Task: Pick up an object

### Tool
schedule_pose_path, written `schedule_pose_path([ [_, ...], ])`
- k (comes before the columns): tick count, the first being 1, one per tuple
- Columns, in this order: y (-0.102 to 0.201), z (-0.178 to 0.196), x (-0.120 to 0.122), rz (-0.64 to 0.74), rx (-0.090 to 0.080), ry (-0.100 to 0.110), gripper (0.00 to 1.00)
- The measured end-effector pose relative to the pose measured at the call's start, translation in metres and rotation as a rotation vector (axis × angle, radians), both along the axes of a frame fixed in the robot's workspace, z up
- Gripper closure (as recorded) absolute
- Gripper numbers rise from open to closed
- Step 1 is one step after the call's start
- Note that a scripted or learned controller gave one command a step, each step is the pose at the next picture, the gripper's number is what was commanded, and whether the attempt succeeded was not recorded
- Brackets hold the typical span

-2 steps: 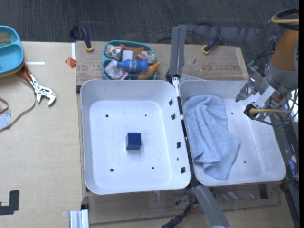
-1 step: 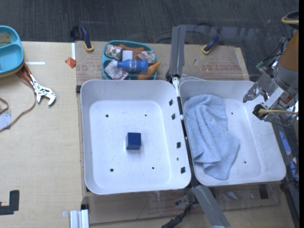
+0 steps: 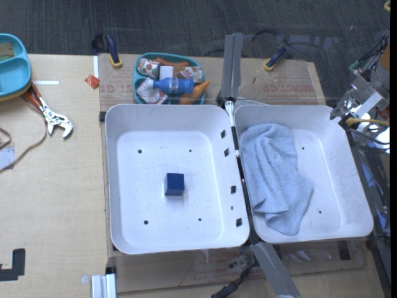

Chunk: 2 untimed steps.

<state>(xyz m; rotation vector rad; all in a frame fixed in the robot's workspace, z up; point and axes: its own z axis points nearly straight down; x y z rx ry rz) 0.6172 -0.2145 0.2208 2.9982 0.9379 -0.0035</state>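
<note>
Left bin point(image 3: 118, 166): blue cube point(image 3: 175, 184) sat near centre. Right bin point(image 3: 347, 185): grey cloth point(image 3: 276, 179) lay crumpled across left half. Gripper point(image 3: 360, 107) at right frame edge, above right bin; grip state indeterminable.

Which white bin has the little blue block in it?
The left bin. The blue block sits near its middle, while the right bin holds a crumpled grey cloth.
</note>
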Motion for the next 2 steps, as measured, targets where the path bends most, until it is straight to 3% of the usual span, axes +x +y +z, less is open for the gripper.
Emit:
schedule_pose_path([
  [1, 0.028, 0.042, 0.011, -0.136, 0.0, 0.0, 0.0],
  [2, 0.029, -0.023, 0.023, -0.401, 0.0, 0.003, 0.0],
])
